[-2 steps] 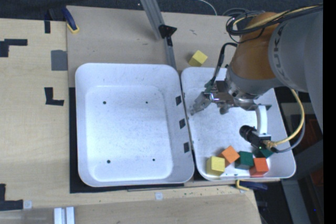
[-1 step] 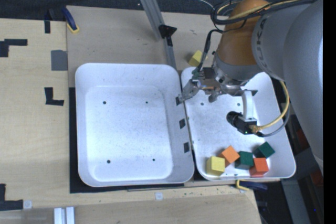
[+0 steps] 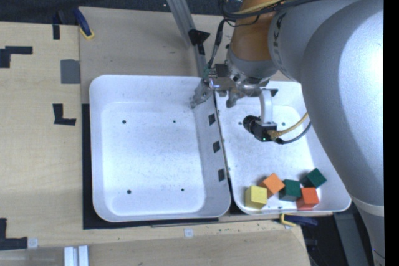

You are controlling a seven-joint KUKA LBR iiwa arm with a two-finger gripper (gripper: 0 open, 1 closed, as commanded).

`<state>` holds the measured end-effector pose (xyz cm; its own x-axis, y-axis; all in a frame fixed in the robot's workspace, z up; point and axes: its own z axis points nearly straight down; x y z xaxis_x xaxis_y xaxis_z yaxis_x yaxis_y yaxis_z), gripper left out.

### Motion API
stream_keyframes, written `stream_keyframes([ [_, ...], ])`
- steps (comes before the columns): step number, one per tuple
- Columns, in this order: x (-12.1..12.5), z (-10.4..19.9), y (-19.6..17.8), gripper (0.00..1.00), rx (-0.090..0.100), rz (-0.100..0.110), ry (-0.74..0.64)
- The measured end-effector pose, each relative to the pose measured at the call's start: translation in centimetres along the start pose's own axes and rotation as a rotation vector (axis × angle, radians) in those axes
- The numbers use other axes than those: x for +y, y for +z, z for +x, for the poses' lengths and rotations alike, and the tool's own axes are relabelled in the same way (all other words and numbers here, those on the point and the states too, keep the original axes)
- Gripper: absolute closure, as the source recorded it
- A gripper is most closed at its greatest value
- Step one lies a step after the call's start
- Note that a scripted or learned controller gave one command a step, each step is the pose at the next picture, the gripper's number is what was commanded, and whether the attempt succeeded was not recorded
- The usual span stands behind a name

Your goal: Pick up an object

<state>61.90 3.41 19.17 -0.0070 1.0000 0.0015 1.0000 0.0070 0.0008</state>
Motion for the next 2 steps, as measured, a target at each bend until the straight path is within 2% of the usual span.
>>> stream_keyframes([
  [1, 1.1, 3.3, 0.0, 0.0, -0.001, 0.002, 0.002],
  [2, 6.2, 5.6, 0.0, 0.0, -0.001, -0.001, 0.003],
])
